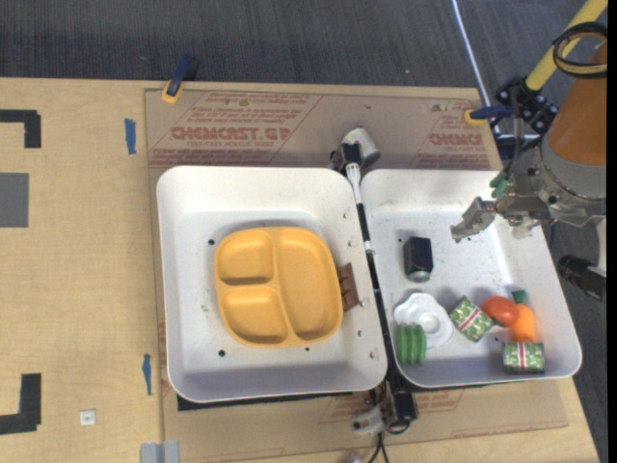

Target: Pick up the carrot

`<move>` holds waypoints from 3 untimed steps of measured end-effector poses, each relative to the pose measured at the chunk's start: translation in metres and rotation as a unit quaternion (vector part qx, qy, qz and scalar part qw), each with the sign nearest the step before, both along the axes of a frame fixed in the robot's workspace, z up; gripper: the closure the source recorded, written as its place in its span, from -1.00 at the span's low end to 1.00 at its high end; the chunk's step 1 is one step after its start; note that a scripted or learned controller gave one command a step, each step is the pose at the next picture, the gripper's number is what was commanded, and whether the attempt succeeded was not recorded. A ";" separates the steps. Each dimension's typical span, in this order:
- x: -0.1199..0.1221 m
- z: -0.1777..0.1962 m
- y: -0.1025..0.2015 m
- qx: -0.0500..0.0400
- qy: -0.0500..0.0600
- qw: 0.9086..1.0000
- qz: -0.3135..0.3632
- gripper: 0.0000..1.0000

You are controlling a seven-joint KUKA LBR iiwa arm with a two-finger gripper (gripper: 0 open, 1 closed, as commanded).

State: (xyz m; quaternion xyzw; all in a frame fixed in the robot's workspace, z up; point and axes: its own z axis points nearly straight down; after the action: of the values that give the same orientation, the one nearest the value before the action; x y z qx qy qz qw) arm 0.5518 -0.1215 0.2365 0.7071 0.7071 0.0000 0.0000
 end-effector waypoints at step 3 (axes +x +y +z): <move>-0.065 -0.137 -0.083 0.012 -0.003 0.997 0.077 1.00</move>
State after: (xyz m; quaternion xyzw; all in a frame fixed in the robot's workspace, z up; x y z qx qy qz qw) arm 0.4864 -0.2043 0.0997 0.6502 0.7597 0.0106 -0.0057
